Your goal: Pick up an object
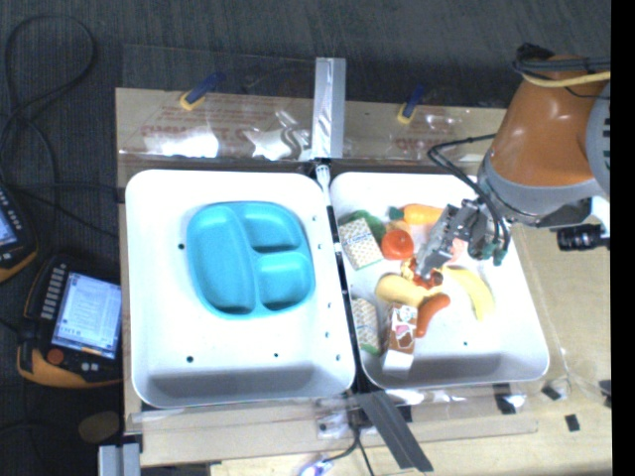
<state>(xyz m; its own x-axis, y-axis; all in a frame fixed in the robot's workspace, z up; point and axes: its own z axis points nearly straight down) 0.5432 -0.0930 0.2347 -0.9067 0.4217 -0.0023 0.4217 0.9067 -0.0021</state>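
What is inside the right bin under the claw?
The right bin holds toy food: a banana, a tomato, a carrot, a sausage and small cartons. The claw reaches into the pile and covers whatever lies directly beneath it.

My bench [556,296] is a pale wooden board on dark grey carpet [198,8]. Black cables [45,77] loop across the floor past its left edge, near a handheld pendant [74,315] with a lit screen. Along the bench's far edge lies clear plastic sheeting [248,127], held by two blue-and-yellow clamps [203,89].
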